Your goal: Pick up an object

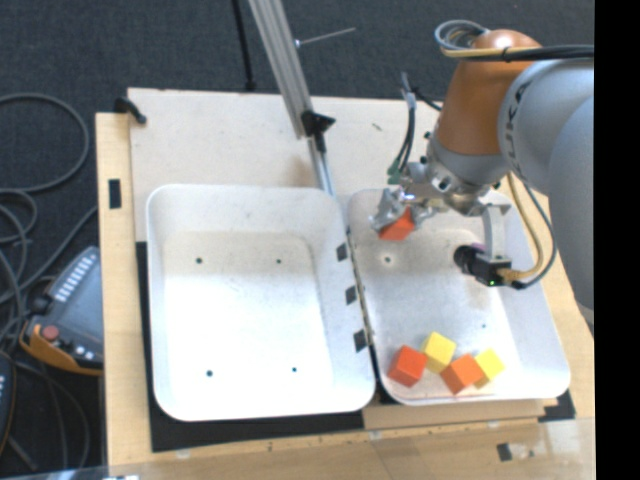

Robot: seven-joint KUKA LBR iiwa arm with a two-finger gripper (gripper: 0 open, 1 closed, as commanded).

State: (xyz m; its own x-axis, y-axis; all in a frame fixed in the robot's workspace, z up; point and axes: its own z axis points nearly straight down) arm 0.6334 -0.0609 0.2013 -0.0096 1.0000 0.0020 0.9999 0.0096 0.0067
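My gripper hangs over the far left part of the right bin. An orange block sits between its fingers, lifted above the bin floor. Near the front edge of the same bin lie two orange blocks and two yellow blocks, bunched in a row.
The left bin stands beside the right one, sharing a middle rim. A slanted aluminium rail rises behind the bins. A black cable with a connector dangles from the wrist over the right bin. Cables and a pendant lie on the floor at left.
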